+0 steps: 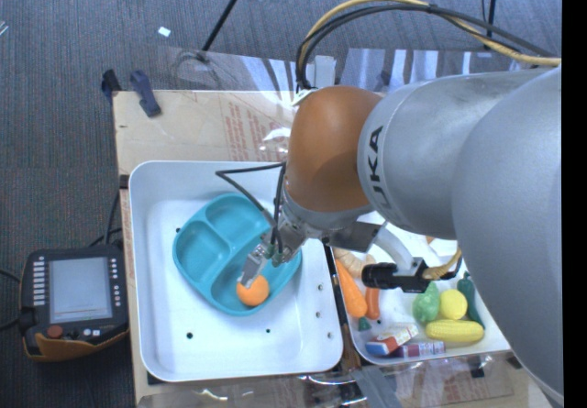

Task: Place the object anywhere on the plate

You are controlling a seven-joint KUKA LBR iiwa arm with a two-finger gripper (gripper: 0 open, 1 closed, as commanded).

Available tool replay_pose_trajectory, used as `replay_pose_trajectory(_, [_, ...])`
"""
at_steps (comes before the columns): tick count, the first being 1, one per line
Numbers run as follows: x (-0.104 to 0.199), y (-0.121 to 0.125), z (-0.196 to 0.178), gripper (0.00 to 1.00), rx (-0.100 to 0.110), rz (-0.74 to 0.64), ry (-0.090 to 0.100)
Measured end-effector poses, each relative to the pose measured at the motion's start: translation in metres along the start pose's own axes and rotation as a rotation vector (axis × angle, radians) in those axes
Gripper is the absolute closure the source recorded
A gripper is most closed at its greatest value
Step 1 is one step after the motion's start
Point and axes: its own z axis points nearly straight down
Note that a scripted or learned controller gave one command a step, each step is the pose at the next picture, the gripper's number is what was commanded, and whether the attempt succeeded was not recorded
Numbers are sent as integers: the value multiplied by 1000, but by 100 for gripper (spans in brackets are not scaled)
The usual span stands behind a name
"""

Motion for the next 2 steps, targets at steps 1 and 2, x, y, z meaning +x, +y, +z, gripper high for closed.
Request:
replay_pose_trajectory(1, [0,0,0,0,0,0,0])
replay_pose_trajectory(2, [0,0,0,0,0,0,0])
